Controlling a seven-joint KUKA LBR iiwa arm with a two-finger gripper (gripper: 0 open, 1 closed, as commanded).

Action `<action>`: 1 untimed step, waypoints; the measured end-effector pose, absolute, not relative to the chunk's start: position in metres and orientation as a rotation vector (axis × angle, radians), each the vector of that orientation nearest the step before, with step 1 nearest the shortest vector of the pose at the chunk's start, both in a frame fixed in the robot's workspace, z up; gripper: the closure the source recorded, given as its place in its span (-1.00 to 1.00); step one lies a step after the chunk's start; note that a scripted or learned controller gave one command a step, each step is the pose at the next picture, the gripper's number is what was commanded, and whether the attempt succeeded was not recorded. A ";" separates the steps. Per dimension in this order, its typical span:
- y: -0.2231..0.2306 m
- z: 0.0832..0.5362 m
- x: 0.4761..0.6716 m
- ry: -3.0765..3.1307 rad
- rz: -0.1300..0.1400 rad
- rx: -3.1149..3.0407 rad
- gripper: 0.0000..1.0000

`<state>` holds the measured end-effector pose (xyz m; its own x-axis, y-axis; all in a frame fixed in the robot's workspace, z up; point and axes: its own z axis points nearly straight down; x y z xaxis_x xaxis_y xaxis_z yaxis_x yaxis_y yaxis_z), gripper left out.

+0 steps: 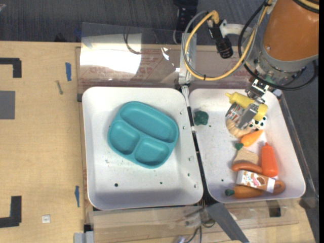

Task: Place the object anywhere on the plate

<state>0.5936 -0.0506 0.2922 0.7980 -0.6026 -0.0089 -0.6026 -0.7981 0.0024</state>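
Whether my end effector (250, 113) is clenched I cannot tell; it hangs over the yellow toy (242, 100), 3 o'clock from the teal plate (144, 133).

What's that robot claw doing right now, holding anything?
Gripper: down among the toy food in the right bin; open or closed cannot be told, nor any hold.
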 end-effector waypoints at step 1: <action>-0.100 0.207 0.513 0.838 0.019 -3.026 1.00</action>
